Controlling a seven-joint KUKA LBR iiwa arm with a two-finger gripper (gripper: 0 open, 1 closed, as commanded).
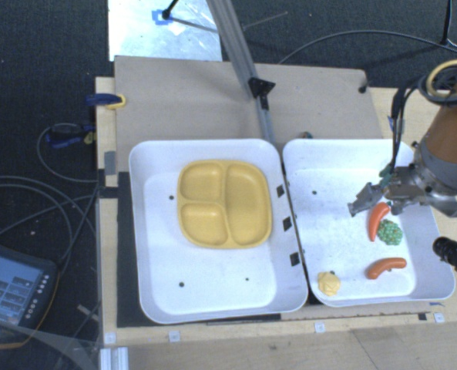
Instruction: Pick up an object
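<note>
My gripper (373, 199) hangs over the right bin (328, 176), near its right side, at the end of the grey arm with the orange band. Just below it lies a red-orange sausage-shaped piece (377, 222), standing nearly upright in the view, its top end close under the gripper. A green broccoli piece (391, 233) touches that piece on its right. A second red-orange sausage (386, 267) lies nearer the front of the bin. A small yellow object (329, 284) rests in the bin's front left corner.
The left bin (155, 284) holds a yellow divided plate (224, 203). A grey pole (236, 45) slants across the bench behind the bins. Cables and a teach pendant (8, 284) lie on the floor at the left.
</note>
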